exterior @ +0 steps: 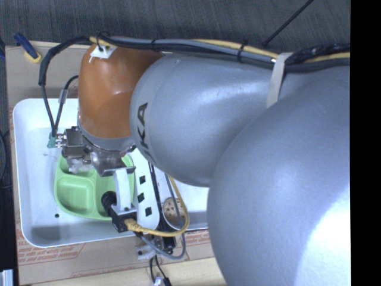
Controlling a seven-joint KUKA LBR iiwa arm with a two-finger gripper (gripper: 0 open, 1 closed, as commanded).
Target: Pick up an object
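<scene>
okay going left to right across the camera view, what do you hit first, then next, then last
White bin → green compartment tray → orange band of the arm → grey arm body.

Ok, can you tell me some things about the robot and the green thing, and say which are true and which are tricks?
1. A green tray lies in the white bin. True.
2. The band above the robot's wrist is blue. False: the band is orange.
3. The arm hangs over the bin and covers much of it. True.
4. The green tray is lying on the cardboard outside the bin. False: it sits inside the bin, on its floor.
5. Black and yellow cables run along the top of the arm. True.
</scene>
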